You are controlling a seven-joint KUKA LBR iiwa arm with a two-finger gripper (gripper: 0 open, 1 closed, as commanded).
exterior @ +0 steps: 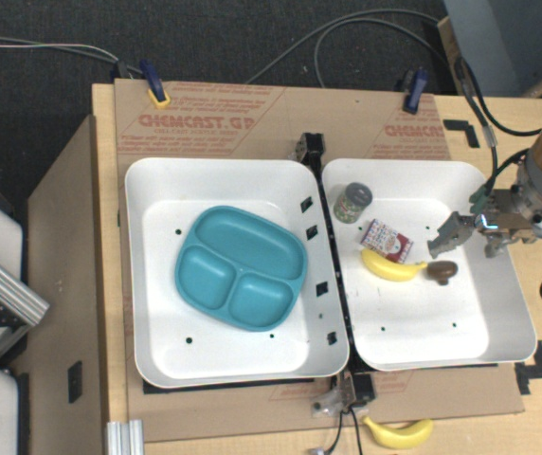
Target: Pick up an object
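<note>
- Dark carpet surrounds a wooden bench (63, 254) topped with a brown cardboard sheet (252, 112), which two clamps, one yellow-and-blue (153, 83) and one blue (414, 90), pin along the far edge.
- Two shallow white bins sit side by side on the cardboard: the left bin (148, 282) and the right bin (498, 330), their inner rims touching along a black divider.
- A teal sectioned plate (241, 267) lies in the middle of the left bin, tilted slightly.
- In the right bin, a small round can (352, 202) stands near the far-left corner; just in front of it lies a small red-and-white packet (387, 240), and a yellow banana (392, 268) lies touching the packet's near edge, its brown tip (442, 271) pointing right.
- The arm comes in from the right, its wrist bent so the gripper (460, 240) angles down and left over the right bin.
- The gripper's fingers (446, 238) are spread apart with nothing between them; the nearer fingertip hangs just above the banana's brown tip.
- A second banana (402, 432) lies outside the bins at the bench's near edge.
</note>
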